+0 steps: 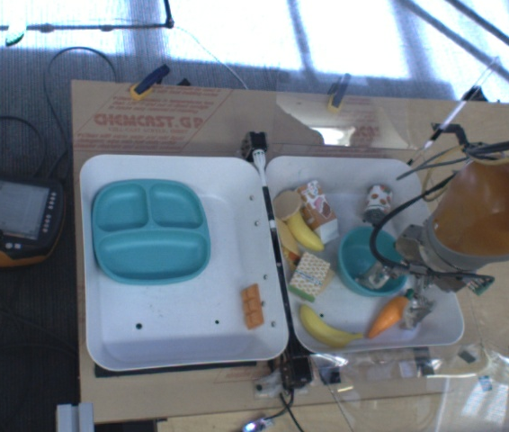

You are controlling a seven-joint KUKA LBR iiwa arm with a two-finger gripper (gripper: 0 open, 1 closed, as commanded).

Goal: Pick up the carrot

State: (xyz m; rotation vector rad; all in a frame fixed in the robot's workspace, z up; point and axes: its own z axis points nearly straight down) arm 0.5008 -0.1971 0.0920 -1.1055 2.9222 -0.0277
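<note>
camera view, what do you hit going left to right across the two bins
teal divided plate → small orange block → checkered box → teal bowl → carrot → gripper

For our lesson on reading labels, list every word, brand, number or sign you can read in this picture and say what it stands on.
"CHEMCAST GP", in red, repeated across the brown protective sheet under the bins.
Teach pendant: screen too blurred to read.
Small printed cartons in the right bin: print too small to read.
</note>
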